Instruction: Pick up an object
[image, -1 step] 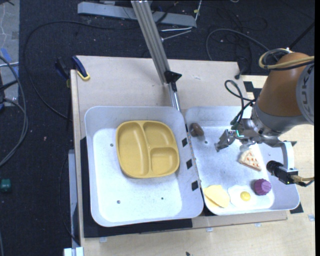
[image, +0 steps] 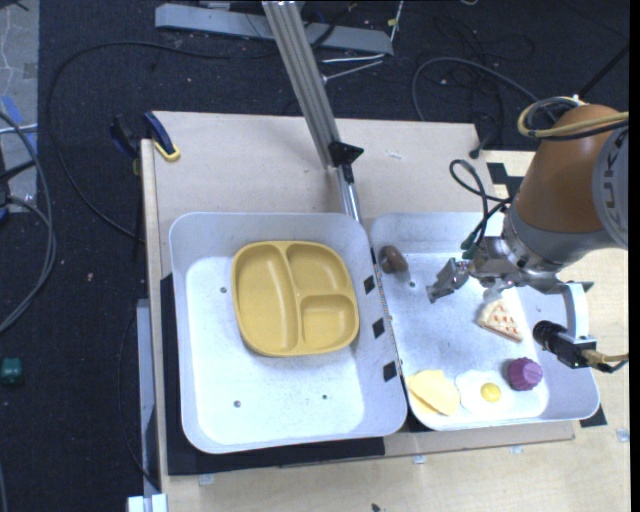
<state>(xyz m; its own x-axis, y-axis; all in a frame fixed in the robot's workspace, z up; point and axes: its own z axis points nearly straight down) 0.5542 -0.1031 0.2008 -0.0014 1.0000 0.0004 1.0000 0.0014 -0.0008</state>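
Observation:
The right bin holds several toy foods. A brown lump lies at its far left corner. A pizza slice rests near the middle right. Along the near edge lie a purple piece, a fried egg and a yellow wedge. My gripper hangs over the bin's bare middle, between the brown lump and the pizza slice, touching neither. It looks open, with nothing between its fingers.
A yellow divided plate sits in the left bin. A slanted metal pole rises from the divider between the bins at the back. Cables trail on the dark floor around the bench.

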